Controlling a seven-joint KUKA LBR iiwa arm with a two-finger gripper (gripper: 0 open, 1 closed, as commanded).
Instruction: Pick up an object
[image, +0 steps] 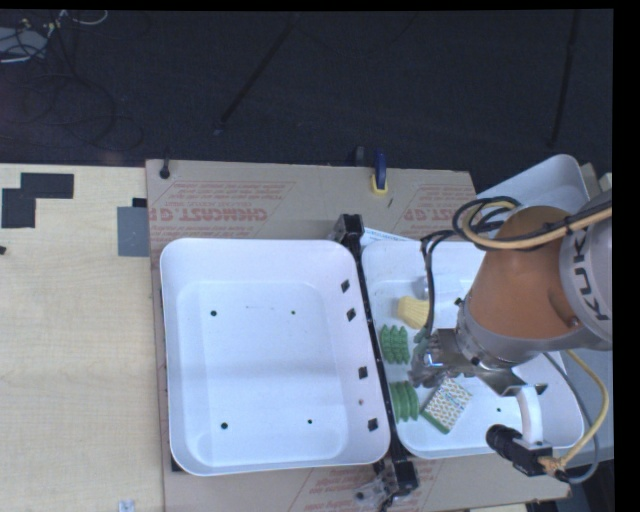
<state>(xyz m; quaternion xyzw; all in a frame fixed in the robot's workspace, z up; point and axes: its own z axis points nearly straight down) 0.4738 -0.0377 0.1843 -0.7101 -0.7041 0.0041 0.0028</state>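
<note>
My gripper (432, 362) hangs low over the right bin (470, 455), under the orange wrist band. Just left of it lie two green ridged pieces, one (394, 343) beside the bin's left wall and another (404, 400) nearer the front. A pale yellow object (412, 310) sits behind the gripper, toward the back of the bin. A small checkered white-and-green packet (447, 404) lies just in front of the gripper. Nothing shows between the fingers, and the wrist hides them.
The left bin (180, 300) stands beside the right one, with a black divider (368, 330) between them. The arm covers most of the right bin's right half. Cardboard (260, 205) lies under both bins.
</note>
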